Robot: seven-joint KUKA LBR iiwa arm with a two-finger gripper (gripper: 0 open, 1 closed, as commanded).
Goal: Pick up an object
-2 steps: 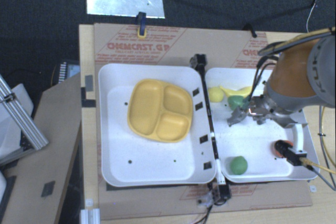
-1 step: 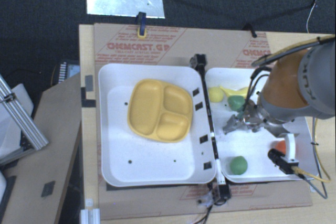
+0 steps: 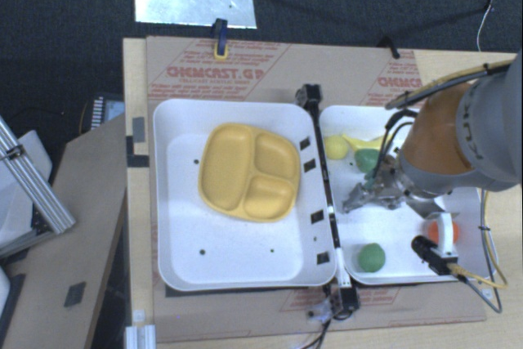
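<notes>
in the right bin (image 3: 347,274), the fingers (image 3: 359,196) hang low at frame right; whether they are spread, i cannot tell. the round green ball (image 3: 372,257) sits near, lower right: centre over it before descending.

Yellow tray (image 3: 248,172) — left bin (image 3: 176,257), gripper (image 3: 357,199) — right bin (image 3: 347,117)

Divided plate (image 3: 248,172) in left bin (image 3: 176,257); ball (image 3: 372,257) in right bin (image 3: 400,276).

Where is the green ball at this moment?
The green ball lies in the right bin, near its front edge, in the lower right of the camera view. The divider between the bins is to its left, the arm's tool above it.
</notes>
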